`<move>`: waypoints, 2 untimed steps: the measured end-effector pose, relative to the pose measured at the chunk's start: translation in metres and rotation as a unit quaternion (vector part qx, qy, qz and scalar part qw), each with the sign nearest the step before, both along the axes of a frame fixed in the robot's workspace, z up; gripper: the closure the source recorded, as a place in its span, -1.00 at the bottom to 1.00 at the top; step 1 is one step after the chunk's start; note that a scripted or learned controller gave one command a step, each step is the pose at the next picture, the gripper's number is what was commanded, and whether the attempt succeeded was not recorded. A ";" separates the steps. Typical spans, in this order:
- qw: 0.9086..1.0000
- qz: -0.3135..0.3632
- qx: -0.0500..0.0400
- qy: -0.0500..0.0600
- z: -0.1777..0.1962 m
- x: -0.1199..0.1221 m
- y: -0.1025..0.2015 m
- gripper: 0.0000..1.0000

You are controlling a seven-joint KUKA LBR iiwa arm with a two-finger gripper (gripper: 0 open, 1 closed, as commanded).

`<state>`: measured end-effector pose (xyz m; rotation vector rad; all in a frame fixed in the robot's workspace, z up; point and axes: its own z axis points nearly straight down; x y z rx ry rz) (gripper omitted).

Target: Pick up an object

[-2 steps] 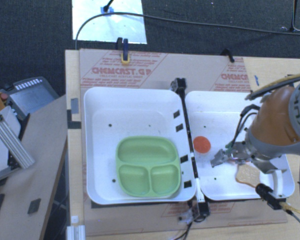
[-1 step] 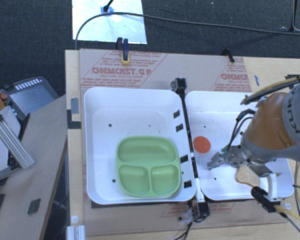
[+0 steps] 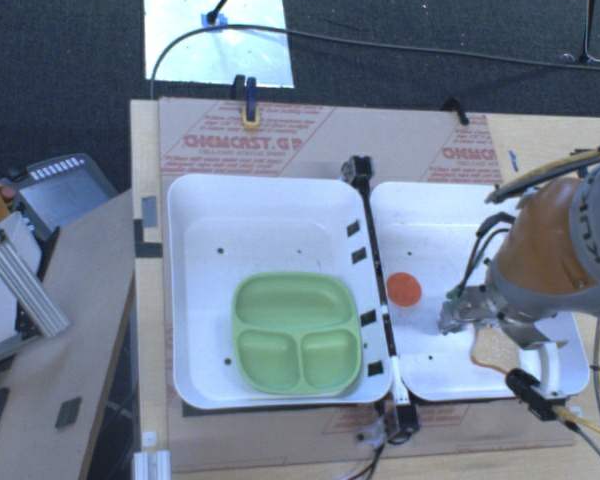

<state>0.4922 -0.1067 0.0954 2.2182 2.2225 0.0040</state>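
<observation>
An orange round object (image 3: pixel 404 289) lies flat in the right bin (image 3: pixel 420 218), near the divider between the bins. A tan, toast-like flat piece (image 3: pixel 493 349) lies at the right bin's front right, partly under the arm. My gripper (image 3: pixel 454 315) hangs low over the right bin floor, right of the orange object and just left of the tan piece. Nothing shows between its fingers. The grey arm with its orange band (image 3: pixel 545 238) comes in from the right and hides part of the bin.
A green three-compartment plate (image 3: pixel 298 333) sits in the left bin (image 3: pixel 210 218) toward the front. Black clips (image 3: pixel 360 258) run along the divider. Cardboard lies under the bins, and a cable crosses the bench behind them.
</observation>
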 end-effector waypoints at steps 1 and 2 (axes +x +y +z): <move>1.000 0.001 -0.001 -0.002 0.064 0.004 0.000 1.00; 1.000 0.001 -0.001 -0.002 0.128 0.007 0.000 1.00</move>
